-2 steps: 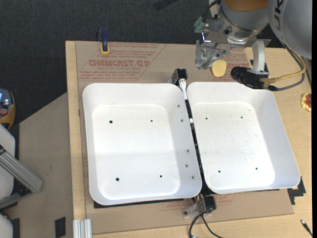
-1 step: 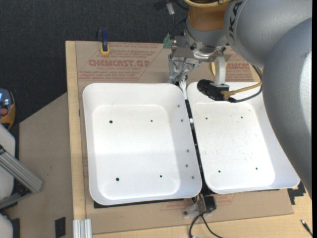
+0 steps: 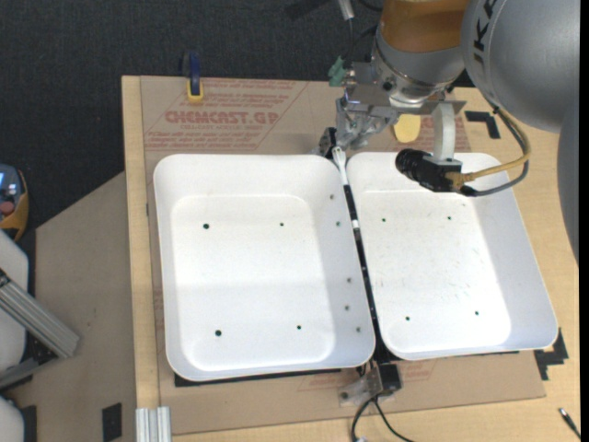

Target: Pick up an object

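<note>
A blue clamp with a yellow base (image 3: 193, 75) is fixed at the far left edge of the brown cardboard-covered tabletop (image 3: 239, 118), beside red printed lettering. The left shallow white plastic bin (image 3: 175, 274) lies flat, showing bare floor with small dark holes. The right shallow white plastic bin (image 3: 525, 274) sits just beside it, their rims touching along the middle seam. The grey arm with an orange band (image 3: 419, 12) reaches in over the far end of that seam. Its end effector (image 3: 354, 129) hangs above the far rim between the bins; cannot tell its state. A small pale yellow object (image 3: 406, 128) lies on the tabletop beyond the right bin, just beside the wrist. A black cylindrical fitting (image 3: 421, 168) overhangs the right bin's far edge.
</note>
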### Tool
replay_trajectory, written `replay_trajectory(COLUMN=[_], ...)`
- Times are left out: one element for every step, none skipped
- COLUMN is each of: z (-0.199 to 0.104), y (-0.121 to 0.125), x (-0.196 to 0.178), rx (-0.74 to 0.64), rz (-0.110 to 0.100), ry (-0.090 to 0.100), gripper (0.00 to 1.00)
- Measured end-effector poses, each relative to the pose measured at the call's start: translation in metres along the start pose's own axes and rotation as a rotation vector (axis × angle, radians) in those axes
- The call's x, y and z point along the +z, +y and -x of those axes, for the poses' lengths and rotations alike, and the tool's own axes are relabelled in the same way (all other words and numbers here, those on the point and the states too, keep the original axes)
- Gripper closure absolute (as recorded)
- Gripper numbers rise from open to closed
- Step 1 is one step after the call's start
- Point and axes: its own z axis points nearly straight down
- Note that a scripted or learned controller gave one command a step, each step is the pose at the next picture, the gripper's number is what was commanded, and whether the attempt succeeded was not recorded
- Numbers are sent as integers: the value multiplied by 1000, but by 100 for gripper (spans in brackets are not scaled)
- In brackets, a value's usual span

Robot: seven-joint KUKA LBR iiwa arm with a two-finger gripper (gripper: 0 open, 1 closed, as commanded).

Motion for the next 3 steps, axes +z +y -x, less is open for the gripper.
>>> replay_trajectory(z=[4, 55, 30], y=[-43, -16, 7], x=[-32, -99, -8], rx=[-1, 3, -3], rz=[0, 11, -9], ry=[1, -3, -1], gripper=[100, 100, 100])
